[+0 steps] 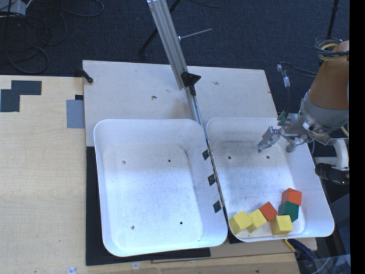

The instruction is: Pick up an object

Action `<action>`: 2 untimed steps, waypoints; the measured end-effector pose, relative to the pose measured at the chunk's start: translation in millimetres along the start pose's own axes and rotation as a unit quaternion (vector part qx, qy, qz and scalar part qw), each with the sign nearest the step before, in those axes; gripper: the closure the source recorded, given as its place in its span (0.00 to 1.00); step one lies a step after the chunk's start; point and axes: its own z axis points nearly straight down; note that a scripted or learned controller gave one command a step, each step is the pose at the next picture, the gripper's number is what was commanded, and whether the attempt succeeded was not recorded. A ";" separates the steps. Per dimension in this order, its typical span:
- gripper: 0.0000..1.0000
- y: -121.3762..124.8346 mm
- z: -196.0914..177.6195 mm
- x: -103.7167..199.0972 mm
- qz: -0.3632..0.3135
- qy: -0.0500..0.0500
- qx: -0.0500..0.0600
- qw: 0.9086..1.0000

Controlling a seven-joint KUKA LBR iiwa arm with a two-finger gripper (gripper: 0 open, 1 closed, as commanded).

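- White plastic right bin (pixel 251 153) is carrying every block, all bunched in its near right corner, likely slid there along the sloping floor and wall.
- Two yellow blocks (pixel 248 220) are sitting touching at the near edge; a third yellow block (pixel 282 225) is lying just beside the green block (pixel 290 210).
- Orange block (pixel 268 211) is wedged between the yellows and the green; a red-orange block (pixel 292 196) is resting against the green one's far side.
- Gripper (pixel 280 141) is hanging over the far right part of the same bin, well apart from the cluster, fingers spread apart with nothing between them.
- Left bin (pixel 114 147) is sitting beside it, sharing the middle edge.
- Judgement: the pick is not yet started; the arm is needing to travel toward the near corner, and tight packing against the wall could be blocking a finger.
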 end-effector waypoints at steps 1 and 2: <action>0.00 29.3 54.4 2.4 -0.002 0.000 0.002 1.000; 0.00 1.4 -59.4 98.5 -0.004 0.001 -0.004 1.000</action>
